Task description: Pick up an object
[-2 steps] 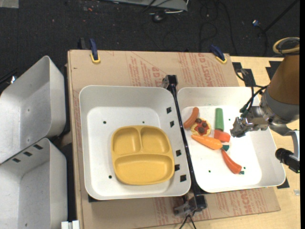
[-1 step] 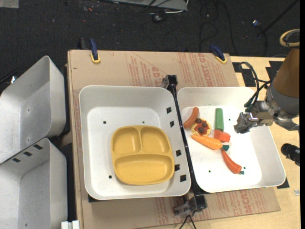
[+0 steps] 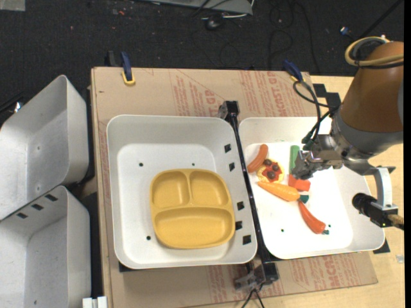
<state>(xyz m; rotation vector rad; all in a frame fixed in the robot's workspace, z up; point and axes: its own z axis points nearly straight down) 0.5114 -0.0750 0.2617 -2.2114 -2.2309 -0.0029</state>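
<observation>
Cardboard [image 3: 192, 92] underlies two white bins. Left bin [image 3: 122, 172] holds a yellow divided plate [image 3: 191, 208]. Right bin [image 3: 359, 236] holds toy carrots [image 3: 280, 190], a sausage [image 3: 257, 157], and the gripper [image 3: 302, 169], its state impossible to tell.

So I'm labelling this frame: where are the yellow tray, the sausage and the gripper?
Yellow tray [image 3: 191, 208], camera view, on its middle divider.
Sausage [image 3: 258, 157], camera view, mid-length.
Gripper [image 3: 303, 169], camera view, at its tip.
</observation>
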